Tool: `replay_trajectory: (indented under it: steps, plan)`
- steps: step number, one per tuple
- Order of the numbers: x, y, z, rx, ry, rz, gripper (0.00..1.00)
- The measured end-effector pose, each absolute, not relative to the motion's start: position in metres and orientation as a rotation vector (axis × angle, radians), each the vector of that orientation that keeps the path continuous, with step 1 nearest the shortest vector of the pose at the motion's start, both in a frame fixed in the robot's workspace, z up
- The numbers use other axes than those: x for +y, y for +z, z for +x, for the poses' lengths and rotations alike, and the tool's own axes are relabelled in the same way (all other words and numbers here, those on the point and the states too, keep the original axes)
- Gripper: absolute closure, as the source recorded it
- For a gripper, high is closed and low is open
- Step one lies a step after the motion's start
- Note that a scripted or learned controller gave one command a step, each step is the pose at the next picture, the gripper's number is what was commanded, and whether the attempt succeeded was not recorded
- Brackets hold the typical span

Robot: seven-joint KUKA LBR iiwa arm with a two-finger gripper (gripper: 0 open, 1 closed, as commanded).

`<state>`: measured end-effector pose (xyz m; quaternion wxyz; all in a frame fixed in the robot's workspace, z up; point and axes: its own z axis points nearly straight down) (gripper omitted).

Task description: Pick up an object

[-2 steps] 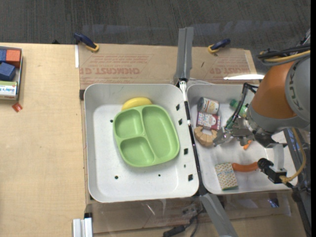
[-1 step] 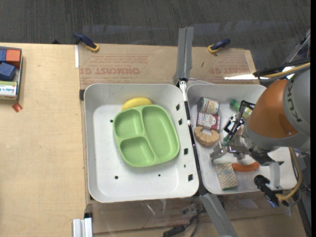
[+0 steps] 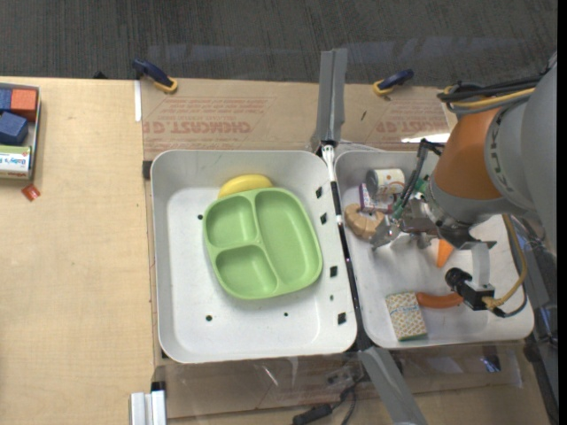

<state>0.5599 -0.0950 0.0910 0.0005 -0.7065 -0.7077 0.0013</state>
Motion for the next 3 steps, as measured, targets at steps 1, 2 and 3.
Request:
replay_trajectory:
  steps: [1,2,3]
  plan:
    - [-0.093,0.091,0.556,-2.221,0.006,-2.219,0.00]
    - [-0.094,0.091,0.539,-2.217,0.005,-2.223,0.00]
    - [-0.094,0.091,0.553,-2.222,0.002,-2.220,0.00]
